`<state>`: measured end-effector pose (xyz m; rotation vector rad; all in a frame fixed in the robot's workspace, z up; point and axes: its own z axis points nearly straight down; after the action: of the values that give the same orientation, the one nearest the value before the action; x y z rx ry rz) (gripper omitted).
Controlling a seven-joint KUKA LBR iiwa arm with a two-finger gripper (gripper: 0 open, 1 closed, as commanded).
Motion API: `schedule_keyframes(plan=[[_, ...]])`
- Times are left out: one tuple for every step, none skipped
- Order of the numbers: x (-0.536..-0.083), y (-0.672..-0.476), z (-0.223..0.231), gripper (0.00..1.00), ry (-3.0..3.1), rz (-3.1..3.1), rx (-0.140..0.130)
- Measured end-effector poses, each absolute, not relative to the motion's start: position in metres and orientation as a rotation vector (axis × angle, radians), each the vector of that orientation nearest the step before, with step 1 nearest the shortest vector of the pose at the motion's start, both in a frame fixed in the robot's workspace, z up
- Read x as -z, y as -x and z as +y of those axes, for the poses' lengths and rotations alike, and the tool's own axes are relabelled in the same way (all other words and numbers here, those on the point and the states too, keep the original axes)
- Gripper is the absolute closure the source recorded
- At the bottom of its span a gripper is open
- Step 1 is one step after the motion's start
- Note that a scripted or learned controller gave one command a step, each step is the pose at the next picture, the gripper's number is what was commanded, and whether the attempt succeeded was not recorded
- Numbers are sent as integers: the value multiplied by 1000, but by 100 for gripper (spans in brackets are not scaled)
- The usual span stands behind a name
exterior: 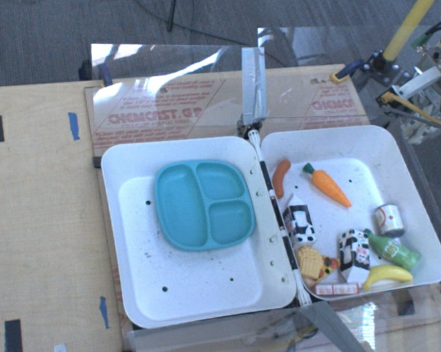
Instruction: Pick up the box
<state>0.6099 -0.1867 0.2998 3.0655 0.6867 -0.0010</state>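
Two small black-and-white cow-patterned boxes lie in the right bin (404,164). One box (300,224) rests against the divider between the bins. The other box (355,248) lies near the front, among other items. A flat white and red box (336,288) lies along the bin's front wall. Nothing is touching any of these boxes.
The right bin also holds a carrot (329,186), a red sausage (281,177), a small can (389,219), a green bottle (396,251), a banana (386,275) and a yellow waffle-like piece (311,261). A teal divided plate (204,204) sits in the left bin (134,240).
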Motion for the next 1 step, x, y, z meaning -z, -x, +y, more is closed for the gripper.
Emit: schedule_keyframes(plan=[[-105,-604,-221,100,-3093,558,2]])
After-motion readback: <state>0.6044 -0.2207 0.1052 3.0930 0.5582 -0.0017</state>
